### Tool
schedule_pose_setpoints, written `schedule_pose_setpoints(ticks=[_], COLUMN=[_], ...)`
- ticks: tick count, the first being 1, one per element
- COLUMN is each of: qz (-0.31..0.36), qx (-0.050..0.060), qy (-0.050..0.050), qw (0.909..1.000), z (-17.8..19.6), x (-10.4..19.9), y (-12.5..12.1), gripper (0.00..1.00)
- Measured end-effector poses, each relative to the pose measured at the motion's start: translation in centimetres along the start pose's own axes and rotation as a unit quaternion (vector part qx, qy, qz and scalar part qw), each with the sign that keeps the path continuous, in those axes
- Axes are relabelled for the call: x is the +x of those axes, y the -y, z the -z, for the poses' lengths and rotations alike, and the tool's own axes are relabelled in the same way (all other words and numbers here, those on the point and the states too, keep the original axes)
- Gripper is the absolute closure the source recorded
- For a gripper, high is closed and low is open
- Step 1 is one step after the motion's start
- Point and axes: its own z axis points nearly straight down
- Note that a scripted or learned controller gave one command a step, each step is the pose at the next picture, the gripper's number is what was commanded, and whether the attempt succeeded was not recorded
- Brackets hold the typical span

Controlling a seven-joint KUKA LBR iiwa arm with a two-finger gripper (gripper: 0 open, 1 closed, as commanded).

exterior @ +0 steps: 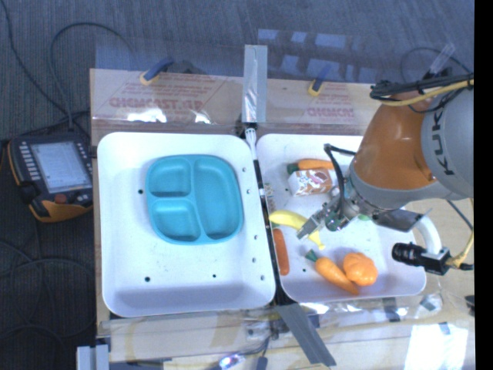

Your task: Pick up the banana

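Grey carpet floor (192, 21), ribbed, with loose black cables (46, 45); a control pad (50, 172) with a pale screen lies on it at far left.

Brown cardboard-topped bench (192, 95), printed lettering, carrying both bins.

White plastic left bin (131, 276), shallow, smooth; holds one blue divided plate (192, 199), three compartments.

White plastic right bin (400, 280), same make, crowded. Contents: a carrot (314, 163) and a small snack packet (312, 181) at the far side; a red sausage-like piece (281, 253) along the left wall; a second carrot (331, 270) touching an orange fruit (360, 268) at the near side.

Grey and orange arm (393, 153), entering from the right, hanging over the right bin.

Gripper (320, 226): fingers parted, nothing between them, one tip just beside the banana.

Yellow banana (291, 222), small, curved, lying flat near the right bin's left wall, its right end partly hidden by the gripper. Likely a light toy: stiff, smooth skin, apt to slide or roll on slick plastic. Best hold judged to be across the thick middle, fingers square to the curve. Room is tight: wall to the left, red piece just near of it.
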Motion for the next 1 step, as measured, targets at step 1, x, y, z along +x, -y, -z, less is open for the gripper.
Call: schedule_pose_setpoints(ticks=[1], qz=[-0.143], qx=[0.001], qy=[0.0], qw=[0.9897], z=[-0.05], x=[-1.99], y=[-5.24], gripper=[1.0])
